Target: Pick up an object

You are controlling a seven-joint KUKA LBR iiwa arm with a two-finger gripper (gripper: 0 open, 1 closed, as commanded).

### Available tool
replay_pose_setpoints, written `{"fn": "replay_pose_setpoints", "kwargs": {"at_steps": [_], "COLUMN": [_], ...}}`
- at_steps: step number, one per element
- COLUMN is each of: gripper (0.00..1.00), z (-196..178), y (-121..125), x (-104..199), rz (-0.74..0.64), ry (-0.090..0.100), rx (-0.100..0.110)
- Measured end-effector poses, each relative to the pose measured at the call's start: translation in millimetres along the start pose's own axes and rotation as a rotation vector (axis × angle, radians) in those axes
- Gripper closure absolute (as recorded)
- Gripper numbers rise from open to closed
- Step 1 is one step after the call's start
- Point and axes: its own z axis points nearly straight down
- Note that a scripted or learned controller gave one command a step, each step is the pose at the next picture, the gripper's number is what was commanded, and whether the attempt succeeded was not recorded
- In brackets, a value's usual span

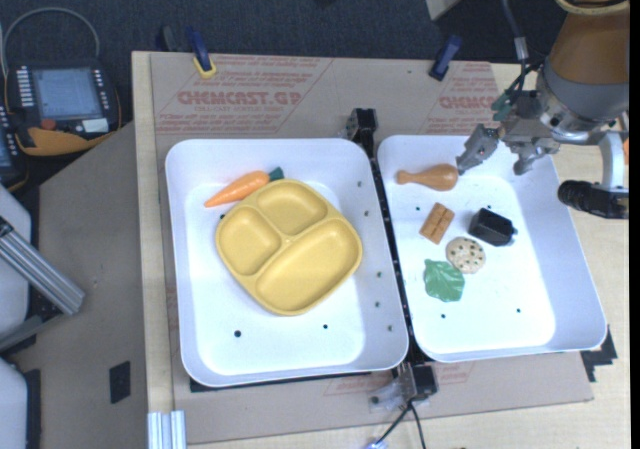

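My gripper (498,151) hangs open over the far part of the right bin (575,267), its two fingers spread with nothing between them. Just left of its left finger lies a tan drumstick-shaped piece (428,176). Closer to the front of that bin are a brown wafer (436,223), a black block (492,226), a round speckled cookie (465,254) and a green leaf-like piece (444,280). In the left bin (190,257) an orange carrot (236,188) rests beside a yellow divided plate (290,246).
The bins sit side by side on a cardboard-covered board (300,92), held by clamps at the back. A black bracket (361,123) stands at the far end of the gap between the bins. A pendant with a screen (62,97) lies off the bench at left.
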Motion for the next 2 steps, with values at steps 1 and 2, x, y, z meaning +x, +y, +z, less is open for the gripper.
{"fn": "replay_pose_setpoints", "kwargs": {"at_steps": [1,2], "gripper": [0.00,0.00], "z": [-6.7,57.5], "y": [2.3,3.1], "x": [0.2,1.5], "rz": [-0.002,-0.002], "ry": [-0.002,0.000], "rx": [-0.012,-0.003]}}
